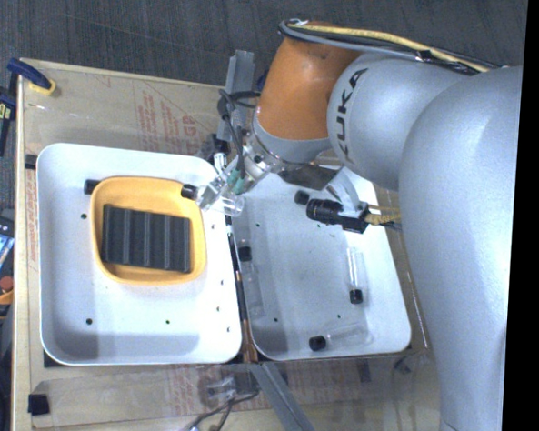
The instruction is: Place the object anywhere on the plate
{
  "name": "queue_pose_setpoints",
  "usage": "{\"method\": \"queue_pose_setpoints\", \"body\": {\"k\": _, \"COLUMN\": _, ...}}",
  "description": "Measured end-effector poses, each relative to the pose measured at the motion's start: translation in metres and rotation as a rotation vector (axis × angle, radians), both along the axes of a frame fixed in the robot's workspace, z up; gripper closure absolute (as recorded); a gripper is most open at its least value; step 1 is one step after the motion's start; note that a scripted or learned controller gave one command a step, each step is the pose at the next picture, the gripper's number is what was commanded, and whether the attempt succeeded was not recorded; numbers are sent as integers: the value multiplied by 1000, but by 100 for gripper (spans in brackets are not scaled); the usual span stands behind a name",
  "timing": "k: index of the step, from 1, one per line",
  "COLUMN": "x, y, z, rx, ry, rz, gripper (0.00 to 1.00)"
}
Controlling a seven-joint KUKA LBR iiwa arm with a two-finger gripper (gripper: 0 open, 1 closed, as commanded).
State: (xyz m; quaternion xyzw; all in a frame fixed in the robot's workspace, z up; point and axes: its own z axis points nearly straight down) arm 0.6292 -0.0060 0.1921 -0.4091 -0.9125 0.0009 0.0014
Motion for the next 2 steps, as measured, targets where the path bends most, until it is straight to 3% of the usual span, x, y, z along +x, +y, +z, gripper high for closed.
{"method": "queue_pose_setpoints", "body": {"k": 1, "x": -18, "y": 18, "z": 0, "rx": 1, "ry": 0, "rz": 252, "gripper": 100}}
{"method": "queue_pose_setpoints", "body": {"k": 2, "x": -18, "y": 17, "z": 0, "rx": 0, "ry": 0, "rz": 251, "gripper": 0}}
